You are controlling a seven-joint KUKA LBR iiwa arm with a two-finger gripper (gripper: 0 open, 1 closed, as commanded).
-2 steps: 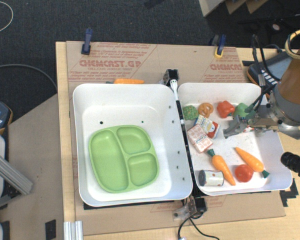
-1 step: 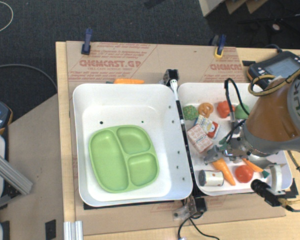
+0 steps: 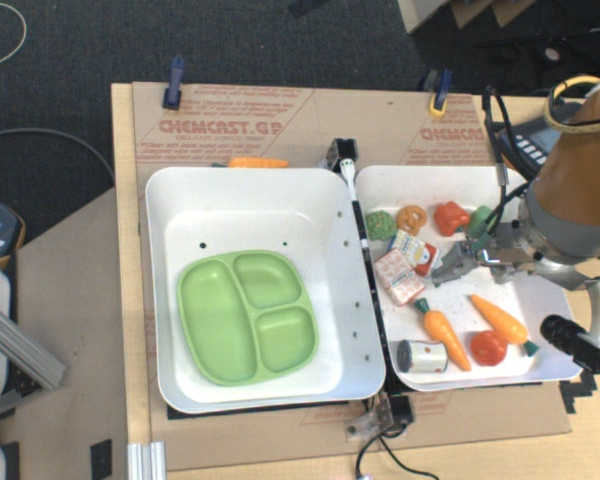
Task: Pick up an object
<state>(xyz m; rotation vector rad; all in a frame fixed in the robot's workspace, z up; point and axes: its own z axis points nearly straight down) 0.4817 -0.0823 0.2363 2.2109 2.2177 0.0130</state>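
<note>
Camera view looks down on the right bin point(image 3: 380, 183), where the gripper point(image 3: 458, 260) hangs low among the toy food, fingers apparently spread with nothing between them. Just left of it lie a small carton point(image 3: 414, 252) and a pink packet point(image 3: 398, 277); a carrot point(image 3: 446, 338) lies below, toward the bin's near edge. The step looks like the reach before a grasp: next it should settle over one item and close.
</note>
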